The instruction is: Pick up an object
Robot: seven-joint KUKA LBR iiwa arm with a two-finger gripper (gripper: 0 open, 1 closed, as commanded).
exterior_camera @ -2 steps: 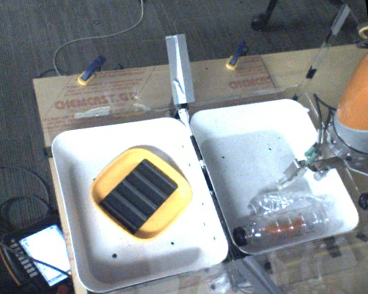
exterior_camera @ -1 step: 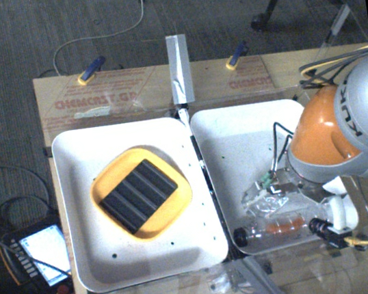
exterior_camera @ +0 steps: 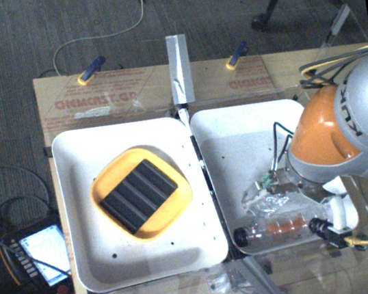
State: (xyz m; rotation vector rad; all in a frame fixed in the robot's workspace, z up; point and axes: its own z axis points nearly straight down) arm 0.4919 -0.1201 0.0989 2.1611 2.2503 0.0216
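Two shallow white bins; the left bin (exterior_camera: pixel 91 261) holds a yellow-rimmed black ribbed pad (exterior_camera: pixel 141 192); the right bin (exterior_camera: pixel 236 127) holds a clear plastic bottle (exterior_camera: pixel 276 228) and crumpled wrapper (exterior_camera: pixel 264 196) beneath the grey-orange arm (exterior_camera: pixel 335 136).

Smooth white plastic bins (exterior_camera: pixel 81 194), clear bottle (exterior_camera: pixel 280 228)

yellow tray (exterior_camera: pixel 178 199), black ribbed insert (exterior_camera: pixel 139 193)
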